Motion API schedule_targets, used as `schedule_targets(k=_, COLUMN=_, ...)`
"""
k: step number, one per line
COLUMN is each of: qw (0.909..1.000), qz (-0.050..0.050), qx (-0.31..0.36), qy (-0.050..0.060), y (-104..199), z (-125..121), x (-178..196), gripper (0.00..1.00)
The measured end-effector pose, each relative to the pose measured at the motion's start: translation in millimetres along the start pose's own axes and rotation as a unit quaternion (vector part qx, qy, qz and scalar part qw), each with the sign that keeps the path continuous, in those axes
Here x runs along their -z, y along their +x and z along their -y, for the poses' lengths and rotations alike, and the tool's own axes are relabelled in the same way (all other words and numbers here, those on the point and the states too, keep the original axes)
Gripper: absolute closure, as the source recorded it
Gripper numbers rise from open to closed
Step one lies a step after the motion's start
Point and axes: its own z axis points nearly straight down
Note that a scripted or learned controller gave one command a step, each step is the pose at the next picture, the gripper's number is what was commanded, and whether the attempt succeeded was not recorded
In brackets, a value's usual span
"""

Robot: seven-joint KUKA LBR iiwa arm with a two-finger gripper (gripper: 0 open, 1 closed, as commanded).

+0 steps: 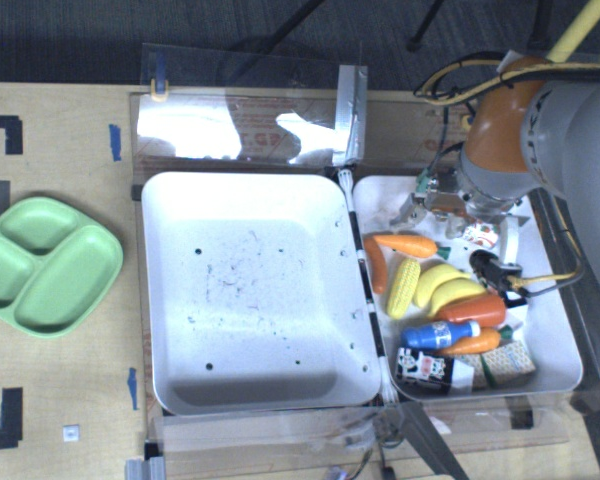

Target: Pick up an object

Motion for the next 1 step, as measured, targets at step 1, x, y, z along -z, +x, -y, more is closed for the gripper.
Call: schedule_targets(k=1, qw=0.9996, qz=0.003, qx=0.022, qy=0.015, y=8.1, z=31.6, x=43.8, gripper=0.00)
